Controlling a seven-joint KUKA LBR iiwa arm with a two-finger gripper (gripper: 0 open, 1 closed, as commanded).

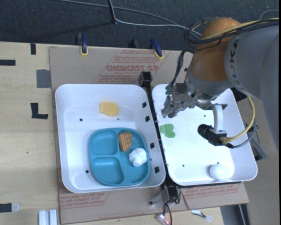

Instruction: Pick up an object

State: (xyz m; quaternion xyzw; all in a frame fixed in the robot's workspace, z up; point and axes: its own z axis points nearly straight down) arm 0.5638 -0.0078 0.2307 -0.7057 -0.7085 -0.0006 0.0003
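**Gripper hanging over the right bin, above a green piece**

The arm is reaching in from the right, and its gripper is hanging over the near-left part of the right bin. Nothing is showing between its tips; whether they are spread or pressed together cannot be told.

Just below the gripper, a green piece is lying on the bin floor, apart from it. Farther below and to its right, a white ball is sitting near the bin's front wall.

To the gripper's left, the left bin is holding a yellow piece and a blue tray. A waffle and a white lump are resting in the tray.
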